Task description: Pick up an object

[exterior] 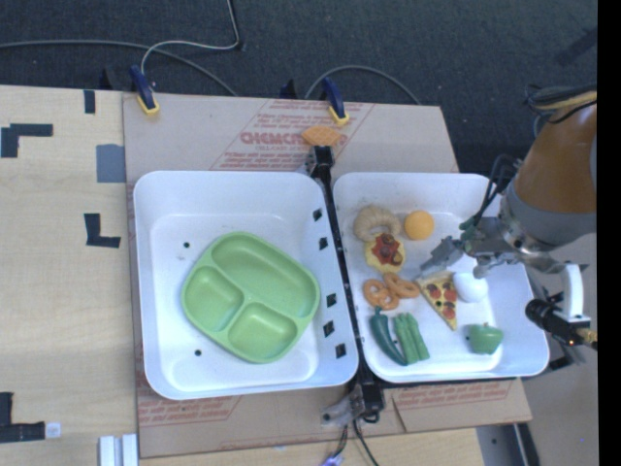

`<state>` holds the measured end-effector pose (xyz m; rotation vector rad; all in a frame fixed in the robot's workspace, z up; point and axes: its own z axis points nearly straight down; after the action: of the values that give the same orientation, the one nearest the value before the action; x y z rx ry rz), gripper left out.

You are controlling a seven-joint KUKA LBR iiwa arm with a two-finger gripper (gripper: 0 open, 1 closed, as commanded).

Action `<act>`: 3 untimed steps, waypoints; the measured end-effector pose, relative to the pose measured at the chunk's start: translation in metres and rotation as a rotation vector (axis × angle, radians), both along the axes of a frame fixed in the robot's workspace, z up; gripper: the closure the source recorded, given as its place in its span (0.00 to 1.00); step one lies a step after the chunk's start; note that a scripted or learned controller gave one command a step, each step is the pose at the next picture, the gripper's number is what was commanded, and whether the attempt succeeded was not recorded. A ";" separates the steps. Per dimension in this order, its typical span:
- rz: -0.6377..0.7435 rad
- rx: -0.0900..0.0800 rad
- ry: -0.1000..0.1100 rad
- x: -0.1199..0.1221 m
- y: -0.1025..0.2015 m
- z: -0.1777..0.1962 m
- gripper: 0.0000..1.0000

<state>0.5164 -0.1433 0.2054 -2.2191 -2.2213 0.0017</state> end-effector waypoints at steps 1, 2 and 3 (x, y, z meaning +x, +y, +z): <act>0.000 0.000 -0.006 0.027 0.032 -0.117 0.00; 0.000 -0.003 -0.009 0.068 0.040 -0.117 0.00; -0.001 -0.005 -0.006 0.075 0.046 -0.118 0.00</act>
<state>0.5914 -0.0973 0.0872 -2.2262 -2.2254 0.0013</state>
